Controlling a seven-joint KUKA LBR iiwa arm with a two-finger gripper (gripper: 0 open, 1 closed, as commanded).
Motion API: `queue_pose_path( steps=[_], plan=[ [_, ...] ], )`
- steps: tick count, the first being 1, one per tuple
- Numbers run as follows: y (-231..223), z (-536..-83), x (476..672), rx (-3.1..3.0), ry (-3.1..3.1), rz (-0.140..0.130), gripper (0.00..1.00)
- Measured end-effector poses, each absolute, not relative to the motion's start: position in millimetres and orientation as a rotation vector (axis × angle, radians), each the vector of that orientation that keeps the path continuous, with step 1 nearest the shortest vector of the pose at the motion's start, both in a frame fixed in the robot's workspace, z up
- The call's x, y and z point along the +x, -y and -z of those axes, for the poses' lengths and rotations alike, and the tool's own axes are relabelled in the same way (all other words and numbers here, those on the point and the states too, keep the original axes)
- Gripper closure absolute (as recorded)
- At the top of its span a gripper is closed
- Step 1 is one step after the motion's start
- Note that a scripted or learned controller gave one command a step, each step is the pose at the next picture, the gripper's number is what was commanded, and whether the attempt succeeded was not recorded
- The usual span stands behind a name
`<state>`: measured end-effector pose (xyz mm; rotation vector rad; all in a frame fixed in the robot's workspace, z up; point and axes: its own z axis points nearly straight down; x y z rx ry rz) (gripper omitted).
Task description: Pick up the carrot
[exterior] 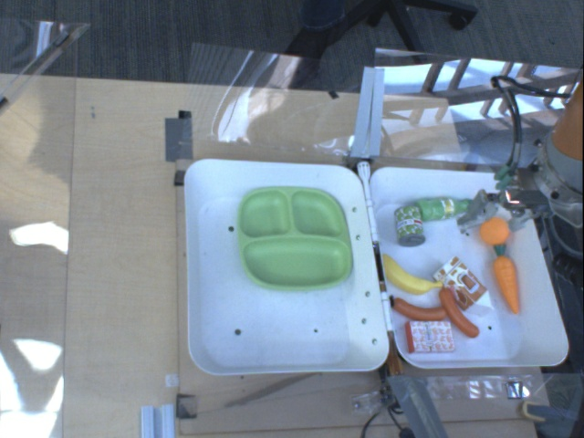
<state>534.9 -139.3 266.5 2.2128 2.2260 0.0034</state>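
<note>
Carrot [506,284] lies in the right bin [538,349], close to that bin's right wall, its orange body running nearly along the wall with the thicker end toward the back. Just behind it sits a small round orange fruit [495,232], so close the two look to be touching. The hand [497,205] hangs over the bin's back right corner, right above that fruit and short of the carrot; from here its metal parts blur into the fruit and the bottle, and I cannot tell whether it is spread or pressed together, nor whether anything sits in it.

A green bottle [438,210] lies on its side along the back of the same bin, with a small green-labelled can [410,225] just in front of its left end. Toward the middle, a yellow banana [408,279] curves beside the bin's left wall. In front of it two red sausages [436,312] lie near each other, and a small brown-and-white packet [459,280] rests between them and the carrot. A red-and-white box [430,337] sits at the front.

The left bin [205,336] carries a green divided plate [295,237], set toward its back. Both bins rest side by side on the pale wooden tabletop [100,272].
</note>
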Motion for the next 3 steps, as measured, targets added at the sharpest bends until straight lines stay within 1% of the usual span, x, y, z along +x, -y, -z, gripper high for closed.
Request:
queue_pose_path(
  steps=[1, 3],
  plan=[
    [205.4, -150.1, 538.3, 2.352, -2.079, -0.002, 0.0],
    [205.4, -150.5, 538.6, 2.352, -2.079, -0.003, 0.0]
  ],
)
